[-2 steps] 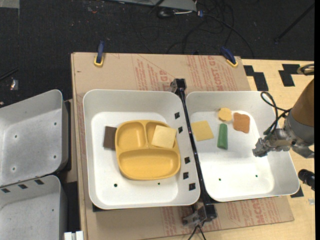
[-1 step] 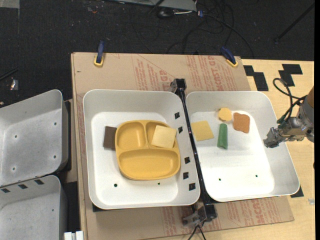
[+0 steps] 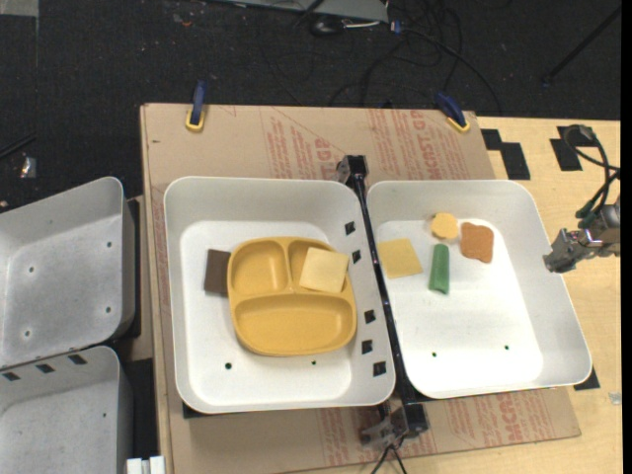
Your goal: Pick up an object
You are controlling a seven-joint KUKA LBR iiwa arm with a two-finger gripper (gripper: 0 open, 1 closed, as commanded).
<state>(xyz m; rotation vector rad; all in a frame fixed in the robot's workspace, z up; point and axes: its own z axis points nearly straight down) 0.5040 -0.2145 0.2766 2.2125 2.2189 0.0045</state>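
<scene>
Green, stubby and rod-shaped, the plastic toy piece (image 3: 438, 269) in the right white bin (image 3: 513, 354) is the one I would go for. It lies flat on the bin floor, long axis running away from the camera, well to the left of the tool (image 3: 565, 253), which sits just outside the bin's right rim. The tool is small and partly blurred at the frame edge; I cannot tell how it is set.

Handling, as I judge it: light, stiff, probably smooth-skinned and a bit slippery. Best hold is across its narrow width at mid-length, so it cannot pivot out.

Neighbours on that side, all farther from the tool than the bin rim:
- brown-orange rounded lump (image 3: 477, 242), nearest the tool, just beside the green piece's far end. Looks like moulded play food, rigid.
- small round yellow disc (image 3: 444, 226), touching or nearly touching the lump; thin, hard to get under.
- flat pale-yellow square slice (image 3: 400, 258), beyond the green piece, close to the divider. Too flat for an easy pinch.

Left bin (image 3: 197, 363), farthest away: yellow compartment tray (image 3: 292, 314) with a cream square slice (image 3: 323, 270) in its upper right compartment, dark brown block (image 3: 217, 272) against the tray's far side.

Writing: red print on the cardboard sheet (image 3: 474, 428) covering the surface, upside down or mirrored; I cannot read it reliably.
</scene>
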